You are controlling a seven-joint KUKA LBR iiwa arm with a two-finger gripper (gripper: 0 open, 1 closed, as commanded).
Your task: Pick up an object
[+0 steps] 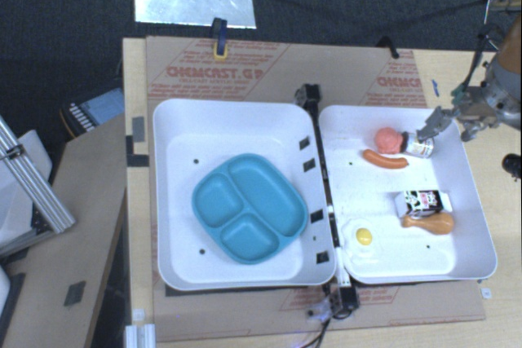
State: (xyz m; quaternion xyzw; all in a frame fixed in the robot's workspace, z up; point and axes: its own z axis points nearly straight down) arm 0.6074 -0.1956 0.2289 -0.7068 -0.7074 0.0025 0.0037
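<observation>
Nearest the camera, at the bench's front edge, a black clamp with loose wires (336, 304) sits at the seam between the two bins.

Left bin (175, 134): shallow, white, rounded corners. Holds one thing, a blue divided plate (249, 208) with three compartments, lying flat and turned at an angle, a bit toward the front of the bin. Nothing lies in its compartments.

A row of black clips (314, 191) runs down the divider where the bins meet.

Right bin (469, 191): same white tray, several small items. Front left corner: a toy fried egg (361, 239), white with yellow yolk. Right of it, mid-bin: a small carton with a black-and-white cow pattern (421, 201), touching an orange-brown drumstick-shaped piece (431, 223) just in front of it. Toward the back: an orange sausage-like piece (384, 160) lying crosswise, with a pinkish-red ball (390, 139) just behind it, touching or nearly so. Just right of the ball: a small bottle or can with a white label (419, 147), tilted.

The gripper (430, 129) comes in from the right, low over the back of the right bin, its tip right at that small bottle. Too blurred and small to tell whether it's released or clenched, or grasping anything. Grey arm body (493, 98) hangs over the bin's right rim.

Under both bins: brown cardboard sheet printed CHEMCAST (216, 71).
</observation>
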